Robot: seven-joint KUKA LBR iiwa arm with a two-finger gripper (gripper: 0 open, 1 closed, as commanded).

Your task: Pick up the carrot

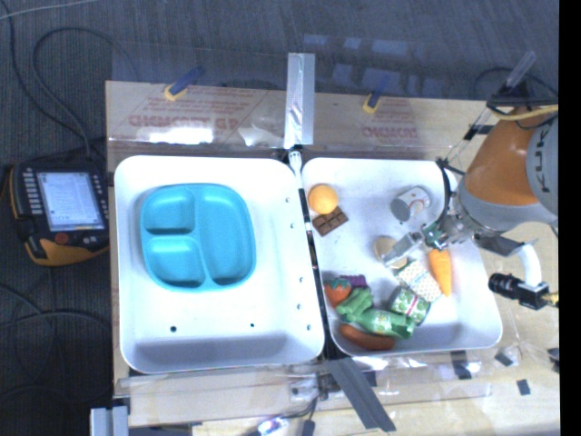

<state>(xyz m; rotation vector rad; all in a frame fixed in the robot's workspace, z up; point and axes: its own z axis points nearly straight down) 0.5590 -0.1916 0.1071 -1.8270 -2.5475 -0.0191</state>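
In the left bin (132, 334) lay a blue sectioned plate (196, 234). In the right bin (363, 173), an orange ball (322, 197) sat at ten o'clock, just above a brown block (330, 221). A heap of toy foods (374, 310) filled six o'clock. The gripper (419, 241) hovered near centre; whether it stood wide or narrow could not be told. The carrot (440, 271) lay just beside it, at four o'clock from it.
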